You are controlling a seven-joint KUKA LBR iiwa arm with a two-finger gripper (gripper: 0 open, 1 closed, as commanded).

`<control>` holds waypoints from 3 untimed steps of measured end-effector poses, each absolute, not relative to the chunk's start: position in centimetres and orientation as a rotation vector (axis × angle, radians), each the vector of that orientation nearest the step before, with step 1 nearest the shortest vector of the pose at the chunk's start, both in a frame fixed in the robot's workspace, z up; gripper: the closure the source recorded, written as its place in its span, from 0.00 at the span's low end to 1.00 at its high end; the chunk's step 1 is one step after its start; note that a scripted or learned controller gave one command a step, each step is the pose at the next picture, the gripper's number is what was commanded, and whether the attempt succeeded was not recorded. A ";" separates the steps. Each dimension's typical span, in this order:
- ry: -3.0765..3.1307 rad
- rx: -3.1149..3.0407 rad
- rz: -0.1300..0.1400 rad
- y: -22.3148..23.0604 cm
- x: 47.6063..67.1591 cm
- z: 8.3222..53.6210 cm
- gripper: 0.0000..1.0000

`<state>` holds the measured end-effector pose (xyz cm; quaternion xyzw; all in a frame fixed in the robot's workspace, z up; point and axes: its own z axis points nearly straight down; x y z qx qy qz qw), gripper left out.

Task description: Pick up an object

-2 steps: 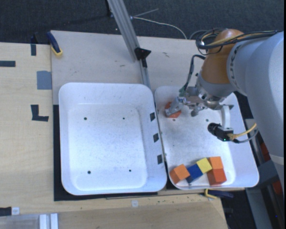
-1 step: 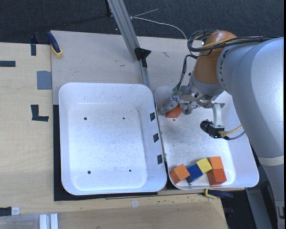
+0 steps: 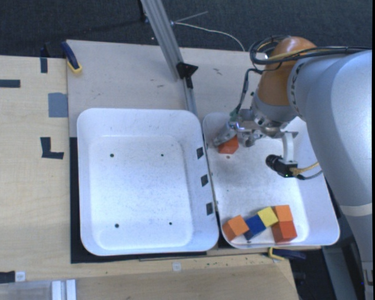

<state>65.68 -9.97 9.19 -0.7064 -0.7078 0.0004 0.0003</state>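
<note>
You had the hand [image 3: 232, 136] low at the right bin's [image 3: 319, 230] far-left corner, an orange block [image 3: 228, 146] at its tips; whether gripped, I could not tell.

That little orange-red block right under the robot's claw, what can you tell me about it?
The orange-red block is a small cube-like piece with a plain matte surface, possibly painted wood or plastic. It sits tilted, one corner pointing down, in the upper left part of the right bin, close to the wall shared with the left bin. The gripper is directly at its top, so it looks pinched there, though the contact is hard to make out. It is apart from the cluster of blocks at the bin's near edge.
</note>
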 end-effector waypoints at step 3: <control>-2.226 -2.209 0.004 3.4 60.7 19.6 1.00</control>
